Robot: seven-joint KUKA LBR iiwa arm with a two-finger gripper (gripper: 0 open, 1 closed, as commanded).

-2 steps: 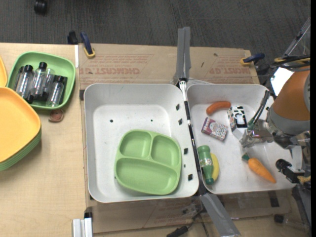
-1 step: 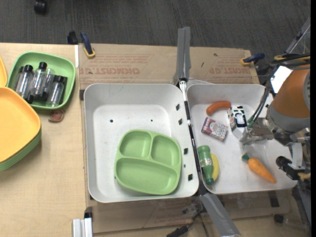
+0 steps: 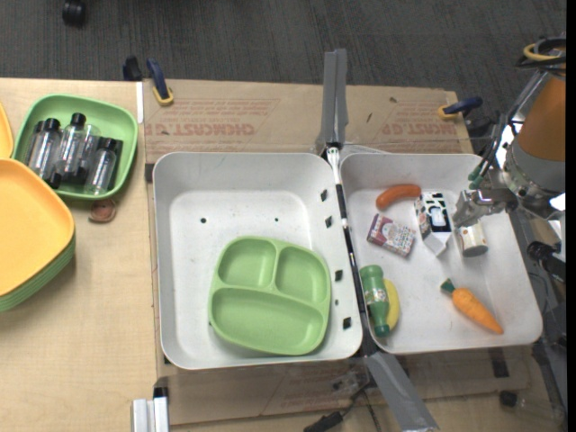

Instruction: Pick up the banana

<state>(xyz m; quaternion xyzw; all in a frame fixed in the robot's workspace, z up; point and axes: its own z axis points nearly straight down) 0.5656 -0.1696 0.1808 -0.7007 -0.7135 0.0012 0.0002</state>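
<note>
The banana (image 3: 392,302) is small and yellow. It lies at the front left of the right bin (image 3: 513,327), pressed against the right side of a green bottle (image 3: 372,297). My gripper (image 3: 471,226) hangs over the right-middle part of the same bin, well to the right of the banana and farther back. The arm's orange band (image 3: 545,129) rises above it at the right edge. Nothing of the banana is near the gripper.
The right bin also holds an orange sausage (image 3: 398,194), a small pink-and-white box (image 3: 391,236), a white, black and blue pack (image 3: 435,215) and a carrot (image 3: 473,306). A green divided plate (image 3: 270,295) sits in the left bin (image 3: 180,196). Orange plates (image 3: 31,232) and a green tray of bottles (image 3: 76,147) stand at the left.
</note>
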